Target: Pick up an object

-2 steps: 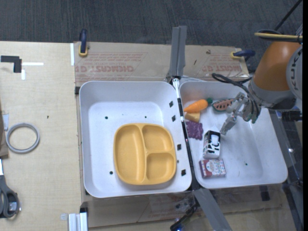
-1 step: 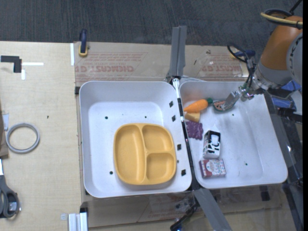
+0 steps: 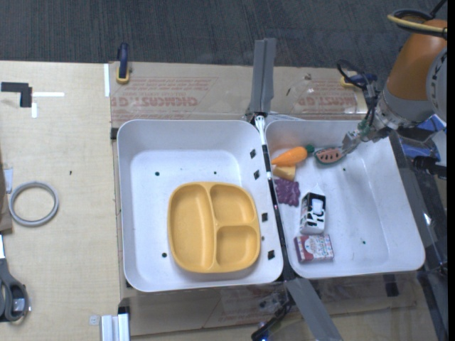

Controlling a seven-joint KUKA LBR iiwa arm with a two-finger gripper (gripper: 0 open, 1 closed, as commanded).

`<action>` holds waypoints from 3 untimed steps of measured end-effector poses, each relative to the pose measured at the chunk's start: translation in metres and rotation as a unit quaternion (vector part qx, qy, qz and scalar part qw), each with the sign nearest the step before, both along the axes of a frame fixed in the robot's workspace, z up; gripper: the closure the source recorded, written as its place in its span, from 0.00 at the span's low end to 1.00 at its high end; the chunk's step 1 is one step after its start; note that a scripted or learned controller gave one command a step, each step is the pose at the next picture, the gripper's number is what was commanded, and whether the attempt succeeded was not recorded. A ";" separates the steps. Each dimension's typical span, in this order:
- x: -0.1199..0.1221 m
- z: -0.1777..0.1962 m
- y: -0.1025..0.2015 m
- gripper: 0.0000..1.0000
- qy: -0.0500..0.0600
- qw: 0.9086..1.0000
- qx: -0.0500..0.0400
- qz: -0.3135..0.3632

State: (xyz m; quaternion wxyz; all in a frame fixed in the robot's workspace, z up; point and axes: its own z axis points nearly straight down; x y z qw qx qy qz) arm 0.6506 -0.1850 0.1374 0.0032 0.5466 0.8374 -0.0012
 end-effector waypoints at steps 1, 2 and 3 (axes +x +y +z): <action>-0.012 -0.042 0.007 1.00 0.002 0.993 0.001 0.115; -0.012 -0.042 0.007 0.00 0.001 0.993 0.001 0.115; -0.001 -0.028 0.035 0.00 0.001 0.996 0.001 0.085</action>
